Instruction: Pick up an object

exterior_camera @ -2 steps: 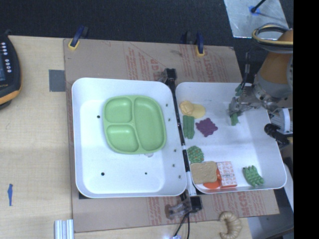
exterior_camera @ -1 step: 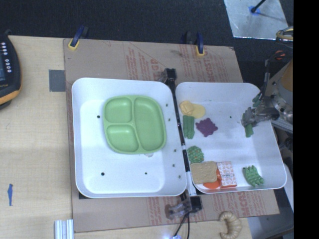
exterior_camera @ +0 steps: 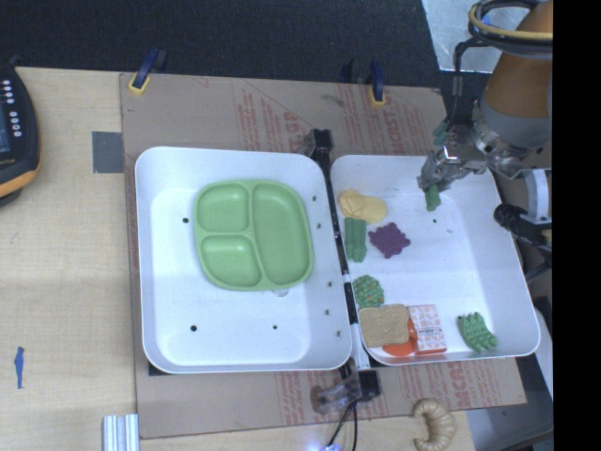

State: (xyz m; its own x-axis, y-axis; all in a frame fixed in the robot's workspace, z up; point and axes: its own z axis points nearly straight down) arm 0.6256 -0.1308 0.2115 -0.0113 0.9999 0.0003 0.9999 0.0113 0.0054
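- Currently two white bins: left bin (exterior_camera: 160,252) carries one green divided plate (exterior_camera: 254,233); right bin (exterior_camera: 498,271) carries seven small items.
- Gripper (exterior_camera: 434,194) over right bin's far edge, closed on a small green piece (exterior_camera: 433,199).
- Purple piece (exterior_camera: 389,240) near, down-left; bin centre open.

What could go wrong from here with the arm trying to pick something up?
The gripper hangs over bare floor in the right bin, so closing there may catch nothing. The yellow piece, green stick and purple piece lie close together by the bin wall, so a grasp may nudge neighbours.
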